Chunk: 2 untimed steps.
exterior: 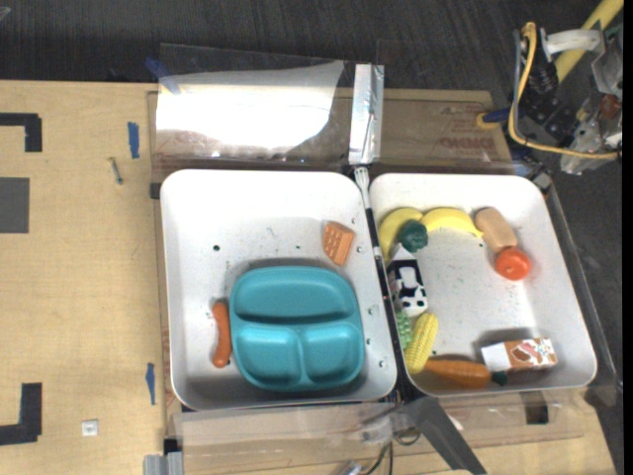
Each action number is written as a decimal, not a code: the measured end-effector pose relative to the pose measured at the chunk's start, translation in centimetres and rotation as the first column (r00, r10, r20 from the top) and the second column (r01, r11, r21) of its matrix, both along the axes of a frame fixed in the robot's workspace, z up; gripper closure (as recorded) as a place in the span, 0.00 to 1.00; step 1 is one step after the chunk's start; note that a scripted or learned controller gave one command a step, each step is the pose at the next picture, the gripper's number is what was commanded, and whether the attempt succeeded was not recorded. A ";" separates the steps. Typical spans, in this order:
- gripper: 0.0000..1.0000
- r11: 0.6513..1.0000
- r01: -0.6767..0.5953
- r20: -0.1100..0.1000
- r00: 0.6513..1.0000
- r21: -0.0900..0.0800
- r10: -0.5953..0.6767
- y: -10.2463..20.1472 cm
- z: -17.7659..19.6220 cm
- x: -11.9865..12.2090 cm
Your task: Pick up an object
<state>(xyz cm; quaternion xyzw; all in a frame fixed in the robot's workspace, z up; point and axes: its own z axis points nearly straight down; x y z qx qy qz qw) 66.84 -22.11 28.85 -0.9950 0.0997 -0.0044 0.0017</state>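
Carrot lies low; arm parked beyond right bin.

Tan bench top w/ black tape marks, clear plastic sheet behind the bins, yellow cable upper right.

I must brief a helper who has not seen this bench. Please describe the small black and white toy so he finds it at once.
Look in the right bin, along its left wall. The black and white toy lies there between the banana above and the corn cob below; its neighbours are yellow.
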 end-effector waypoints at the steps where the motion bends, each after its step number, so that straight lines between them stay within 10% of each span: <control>1: 1.00 1.000 -0.004 0.003 1.000 0.005 0.004 0.4 0.9 0.2; 2: 1.00 1.000 -0.008 0.008 1.000 0.010 0.008 0.9 1.9 0.4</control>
